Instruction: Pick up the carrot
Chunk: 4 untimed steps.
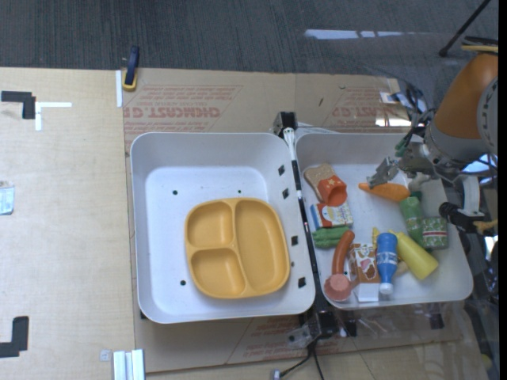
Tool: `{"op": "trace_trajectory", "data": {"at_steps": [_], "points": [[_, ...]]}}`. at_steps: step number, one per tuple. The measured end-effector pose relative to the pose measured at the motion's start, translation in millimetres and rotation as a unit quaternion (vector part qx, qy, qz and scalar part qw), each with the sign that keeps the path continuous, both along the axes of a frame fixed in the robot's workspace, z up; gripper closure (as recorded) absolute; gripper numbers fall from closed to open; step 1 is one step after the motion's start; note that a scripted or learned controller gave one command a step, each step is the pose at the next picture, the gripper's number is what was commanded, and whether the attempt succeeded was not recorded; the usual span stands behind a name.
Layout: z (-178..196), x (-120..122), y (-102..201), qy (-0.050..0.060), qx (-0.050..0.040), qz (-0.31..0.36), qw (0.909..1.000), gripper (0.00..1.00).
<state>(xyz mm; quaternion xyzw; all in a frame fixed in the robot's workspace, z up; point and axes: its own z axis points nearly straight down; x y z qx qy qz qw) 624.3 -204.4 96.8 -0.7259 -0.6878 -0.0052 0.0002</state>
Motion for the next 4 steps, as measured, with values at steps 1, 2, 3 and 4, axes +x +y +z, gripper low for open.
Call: {"op": "trace_trajectory", "data": {"at_steps": [1, 2, 3, 4], "points": [[0.3, -12.4, 9.3, 0.0, -0.0023, -0.124, 0.9923, 0.0], [15.3, -9.3, 6.9, -0.005, -0.0049, -0.122, 0.9925, 1.0], [12.7, -53.3, 1.1, -0.021, -0.01, -0.058, 0.9981, 1.0], [44.2, -127.2, 20.5, 0.006, -0.0026, -0.129, 0.9917, 1.0]]}}
